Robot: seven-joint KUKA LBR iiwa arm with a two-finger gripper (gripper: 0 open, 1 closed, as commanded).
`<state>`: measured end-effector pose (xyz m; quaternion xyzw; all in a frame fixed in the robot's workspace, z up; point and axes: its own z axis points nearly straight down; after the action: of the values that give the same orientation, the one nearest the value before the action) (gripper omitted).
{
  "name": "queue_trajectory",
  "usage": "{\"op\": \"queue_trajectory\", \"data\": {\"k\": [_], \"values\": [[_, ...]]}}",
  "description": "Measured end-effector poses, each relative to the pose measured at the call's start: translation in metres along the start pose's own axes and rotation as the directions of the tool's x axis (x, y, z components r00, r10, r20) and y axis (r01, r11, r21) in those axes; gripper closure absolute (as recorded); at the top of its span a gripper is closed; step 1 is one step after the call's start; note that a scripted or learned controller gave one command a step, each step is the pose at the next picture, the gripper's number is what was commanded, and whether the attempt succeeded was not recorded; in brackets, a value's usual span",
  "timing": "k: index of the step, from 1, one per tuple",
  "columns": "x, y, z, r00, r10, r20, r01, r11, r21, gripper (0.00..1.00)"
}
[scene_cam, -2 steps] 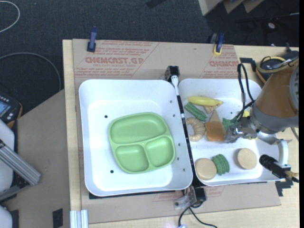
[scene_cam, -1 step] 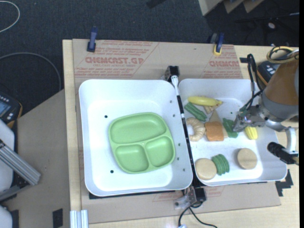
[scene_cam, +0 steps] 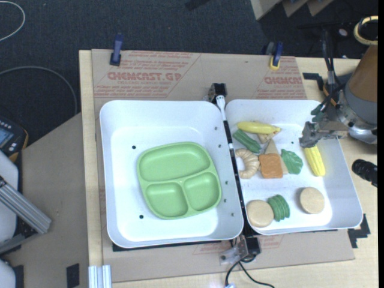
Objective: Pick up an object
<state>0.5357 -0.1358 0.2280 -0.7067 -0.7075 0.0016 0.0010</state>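
My hand (scene_cam: 309, 135) hovers over the right bin (scene_cam: 345, 212), just above the top end of the corn (scene_cam: 315, 161). Finger state: cannot tell. Nothing is visibly pinched. Step in hand, as I judge it: approach before grasp. The corn lies beside the green leaf (scene_cam: 292, 160), with a banana (scene_cam: 258, 127) farther off. Next move calls for descent, aligned across the corn.
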Motion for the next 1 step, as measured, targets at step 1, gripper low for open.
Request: {"op": "queue_trajectory", "data": {"k": [1], "values": [[0.0454,-0.0132,-0.2349,1.0,-0.003,0.002,0.003,1.0,-0.014,1.0]]}}
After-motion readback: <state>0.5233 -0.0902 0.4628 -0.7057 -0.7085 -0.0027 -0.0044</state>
